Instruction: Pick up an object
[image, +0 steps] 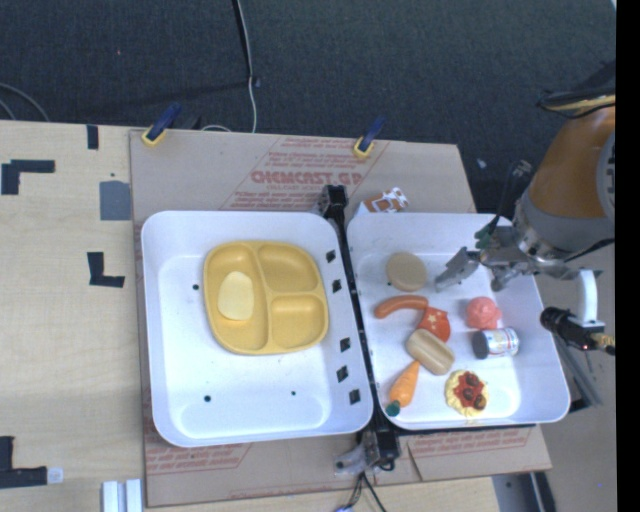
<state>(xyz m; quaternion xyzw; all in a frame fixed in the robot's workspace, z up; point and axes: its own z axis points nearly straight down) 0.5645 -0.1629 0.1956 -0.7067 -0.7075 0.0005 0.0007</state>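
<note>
Grey two-finger gripper (478, 270) hangs over the right white bin (530, 400), fingers spread apart with nothing between them.
Round tan bun (406, 270) lies just left of it; pink ball (483, 312) below; yellow divided plastic tray (266, 296) occupies the left white bin (170, 400).

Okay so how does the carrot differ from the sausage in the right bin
The carrot is orange with a green tip and tapers to one end; the sausage is reddish orange and even in thickness. The carrot lies straight, slanting toward the bin's near edge, while the sausage curves and lies farther back, beside the tan round piece. Both are long, thin toy foods lying flat in the right bin, toward its left side.
</note>
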